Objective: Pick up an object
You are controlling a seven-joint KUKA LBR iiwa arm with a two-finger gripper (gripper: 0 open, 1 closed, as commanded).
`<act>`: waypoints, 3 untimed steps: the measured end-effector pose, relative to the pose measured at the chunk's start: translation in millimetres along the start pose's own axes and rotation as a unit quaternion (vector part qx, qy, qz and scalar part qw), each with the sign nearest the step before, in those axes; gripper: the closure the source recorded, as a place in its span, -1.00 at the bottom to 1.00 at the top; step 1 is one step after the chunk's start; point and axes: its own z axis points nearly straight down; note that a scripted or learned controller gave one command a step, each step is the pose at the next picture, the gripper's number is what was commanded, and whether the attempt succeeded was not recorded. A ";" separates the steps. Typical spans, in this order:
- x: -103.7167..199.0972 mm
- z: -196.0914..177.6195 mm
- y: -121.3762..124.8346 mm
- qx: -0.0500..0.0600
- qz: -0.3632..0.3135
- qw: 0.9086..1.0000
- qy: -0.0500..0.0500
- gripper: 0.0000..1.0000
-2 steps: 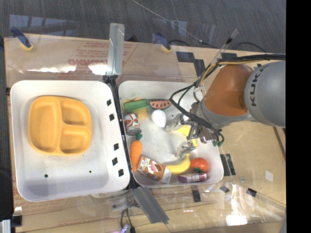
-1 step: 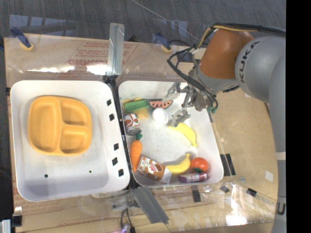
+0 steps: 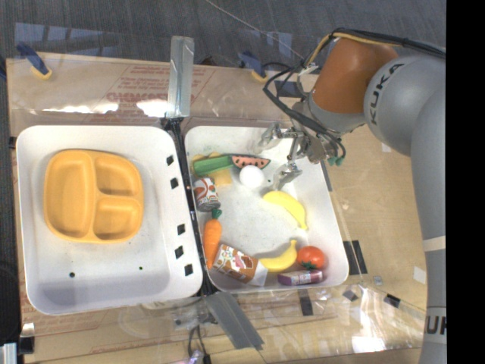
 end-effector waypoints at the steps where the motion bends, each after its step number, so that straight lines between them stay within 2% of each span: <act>1: 98.5 16.2 50.5 -0.002 -0.104 0.995 0.003 -1.00; 2: 70.9 -25.9 11.1 0.001 -0.109 0.994 -0.001 -1.00; 3: 62.0 35.7 10.2 -0.002 -0.071 0.997 0.003 -1.00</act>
